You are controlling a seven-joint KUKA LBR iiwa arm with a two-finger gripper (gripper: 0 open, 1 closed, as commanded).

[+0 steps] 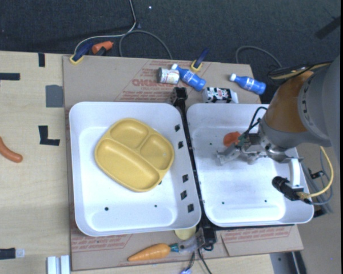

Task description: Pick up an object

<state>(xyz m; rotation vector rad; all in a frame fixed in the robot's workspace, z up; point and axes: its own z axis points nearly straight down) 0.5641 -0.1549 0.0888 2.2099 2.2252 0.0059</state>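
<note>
From the overhead camera view, the arm reached in from the right of the frame over the right bin. Its gripper lay low in that bin's upper middle; whether it was wide or narrow could not be told. A small orange-red object sat just above it, near or touching. It looked light, smooth and rounded, probably apt to roll, so a hold across its middle seemed best. The left bin held a yellow divided tray.
</note>
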